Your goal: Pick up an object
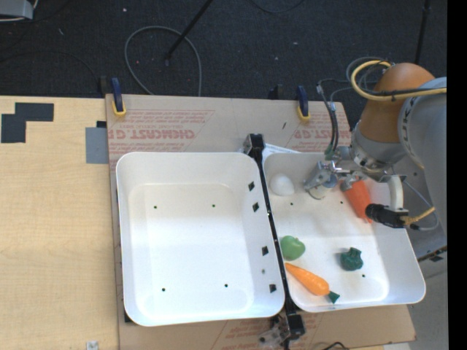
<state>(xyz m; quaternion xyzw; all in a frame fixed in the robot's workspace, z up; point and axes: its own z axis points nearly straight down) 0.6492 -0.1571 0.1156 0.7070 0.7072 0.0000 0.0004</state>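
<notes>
While the gripper hangs near the white ball at upper right, I can't tell its grip.

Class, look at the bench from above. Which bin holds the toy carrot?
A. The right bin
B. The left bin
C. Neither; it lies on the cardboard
A: the toy carrot lies near the front of the right bin, close to a green ball.
</notes>
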